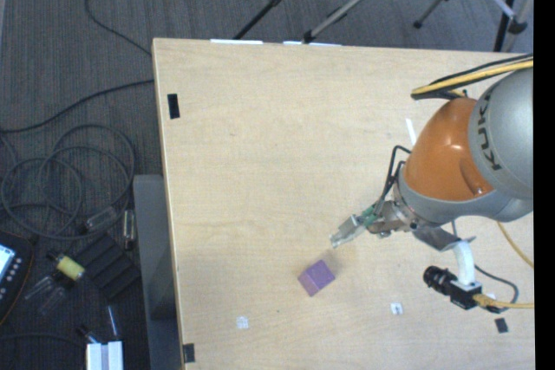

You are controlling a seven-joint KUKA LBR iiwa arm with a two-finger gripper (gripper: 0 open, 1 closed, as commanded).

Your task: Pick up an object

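the purple block [316,277] lies flat on the bare wooden counter [260,152], tilted a little, near the front edge and well clear of anything else, so it is open to a grasp from above. the claw [347,231] hangs just beside it, up and to the right, not touching it and holding nothing; whether it is wide or narrow i cannot tell. judging by this, the pick is not yet made: the claw must line up over the block first.
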